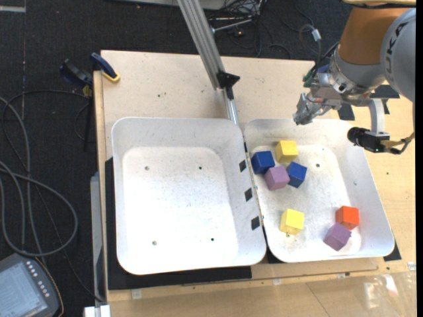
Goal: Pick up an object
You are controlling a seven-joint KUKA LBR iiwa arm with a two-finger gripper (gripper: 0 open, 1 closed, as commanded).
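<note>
The tool (305, 114) hangs above the far rim of the right bin (370, 197); whether it is open or closed I cannot tell, and nothing shows in it. This looks like the approach step. Nearest lies the yellow cube (287, 150), in a tight cluster with the blue cube (262, 161); next it must descend squarely over one.

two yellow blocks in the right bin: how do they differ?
Position: the upper yellow block sits near the bin's far side in a cluster, the lower yellow block nearer the front edge. Neighbours: the upper one lies close to a dark blue block and a purple block; the lower one stands alone. The upper one is nearer the end effector. Shared: same yellow, similar cube shape and size.
</note>
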